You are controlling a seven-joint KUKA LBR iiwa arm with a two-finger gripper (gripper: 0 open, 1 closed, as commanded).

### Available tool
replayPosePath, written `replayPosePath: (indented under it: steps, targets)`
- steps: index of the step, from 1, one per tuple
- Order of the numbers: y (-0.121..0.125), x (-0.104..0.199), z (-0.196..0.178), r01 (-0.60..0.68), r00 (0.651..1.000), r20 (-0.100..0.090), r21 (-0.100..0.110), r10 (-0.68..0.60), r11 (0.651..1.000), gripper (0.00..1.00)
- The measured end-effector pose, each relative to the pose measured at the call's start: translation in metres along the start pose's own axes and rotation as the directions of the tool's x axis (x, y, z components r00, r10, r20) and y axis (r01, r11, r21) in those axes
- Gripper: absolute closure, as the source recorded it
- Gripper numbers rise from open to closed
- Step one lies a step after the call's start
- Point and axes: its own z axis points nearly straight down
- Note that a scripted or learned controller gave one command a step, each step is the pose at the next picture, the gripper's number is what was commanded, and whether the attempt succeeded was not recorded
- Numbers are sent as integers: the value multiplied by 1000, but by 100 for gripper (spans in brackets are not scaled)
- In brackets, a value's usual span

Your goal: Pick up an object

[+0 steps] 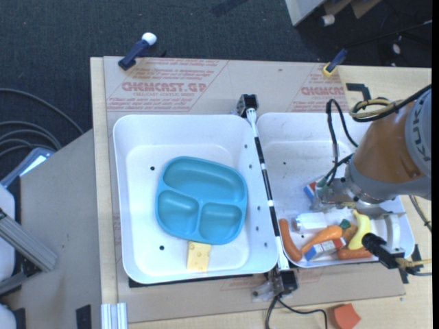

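You've got the tool [328, 196] low in the right white plastic bin [288, 132], over the pile of toy food [329, 242]; can't tell its opening. Blue divided plate [202, 199] sits in the left bin [130, 184].

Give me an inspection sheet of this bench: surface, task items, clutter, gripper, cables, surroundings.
Surface: brown board with red print, bearing a left bin and a right bin, both white.
Task items: left bin holds a blue divided plate and a yellow cheese wedge at its near edge. Right bin holds a pile of toy food in its near corner, orange, yellow and white pieces.
Clutter: orange block on the bench in front of the right bin.
Gripper: gripper low over the pile; grasp cannot be judged.
Cables: black cables along the arm.
Surroundings: dark carpet, blue clamps at the board's far edge.
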Motion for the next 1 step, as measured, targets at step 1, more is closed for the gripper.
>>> replayPosePath:
  steps: [1]
  targets:
    - [-24,18,-109,2,1000,0,1,-2,1000,100]
